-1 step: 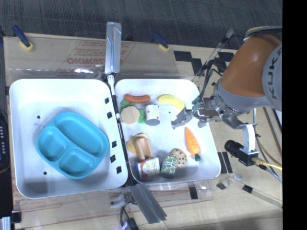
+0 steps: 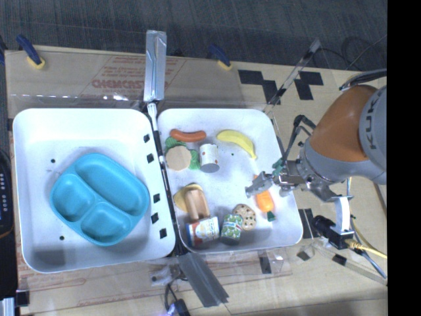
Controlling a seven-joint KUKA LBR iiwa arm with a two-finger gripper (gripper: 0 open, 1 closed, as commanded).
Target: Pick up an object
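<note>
gripper (image 2: 262, 184) low in right bin (image 2: 279, 232), finger state unclear, toy carrot (image 2: 265, 203) just beneath, cookie (image 2: 244, 216) near, banana (image 2: 237, 141) beyond, cans (image 2: 204, 230) left

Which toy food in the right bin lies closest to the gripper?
The orange carrot, right beside the gripper near the bin's right wall; the banana and cookie lie farther away.

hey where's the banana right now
The banana lies in the right-hand bin, near its far edge, just right of the small white can and the hot dog. It sits apart from the gripper.
</note>
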